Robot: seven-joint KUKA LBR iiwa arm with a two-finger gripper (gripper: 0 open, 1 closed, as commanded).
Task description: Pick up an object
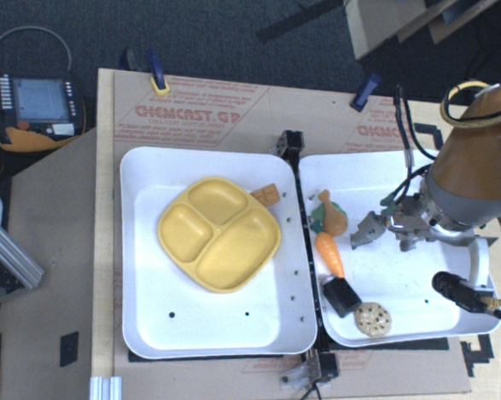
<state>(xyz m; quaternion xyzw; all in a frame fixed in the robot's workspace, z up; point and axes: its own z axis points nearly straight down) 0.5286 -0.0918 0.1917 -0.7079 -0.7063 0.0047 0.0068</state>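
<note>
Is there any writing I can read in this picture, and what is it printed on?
"CHEMCAST GP": red print on the brown board under the bins, upper left, last letters unsure.
A second red print at the board's upper right: partly covered, unreadable.
Handheld screen at far left: too small to read.

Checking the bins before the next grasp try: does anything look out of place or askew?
One thing stands out: a small brown block in the left bin is tucked against the rim of the yellow divided plate; whether it rests on it is unclear. The carrot, black block and cookie lie loose in the right bin.
</note>
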